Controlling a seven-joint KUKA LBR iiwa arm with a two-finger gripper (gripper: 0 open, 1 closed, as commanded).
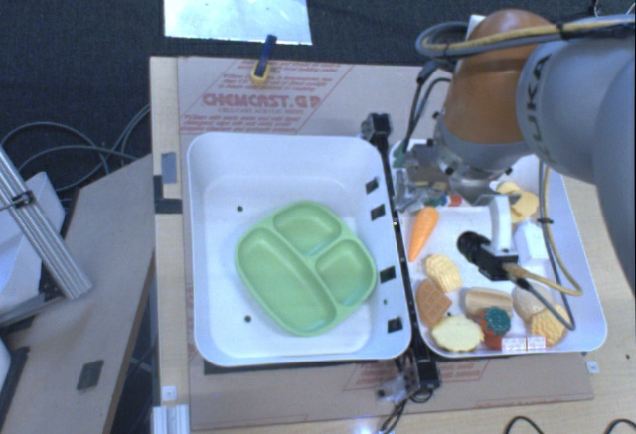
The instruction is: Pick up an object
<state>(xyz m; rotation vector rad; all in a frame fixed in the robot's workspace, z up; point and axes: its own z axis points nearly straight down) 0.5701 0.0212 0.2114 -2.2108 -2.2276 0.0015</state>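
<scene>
Where the tool [415, 186] hangs, the carrot [422, 230] lies just below.

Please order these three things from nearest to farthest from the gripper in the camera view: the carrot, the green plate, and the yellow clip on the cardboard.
1. Carrot: in the right bin, just below the gripper.
2. Green plate: in the left bin, to the gripper's lower left in the view.
3. Yellow clip: at the top of the cardboard, beyond both bins.

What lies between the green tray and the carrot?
In the camera view, the two bins' adjoining walls, with black clips, separate the green tray from the carrot.
</scene>
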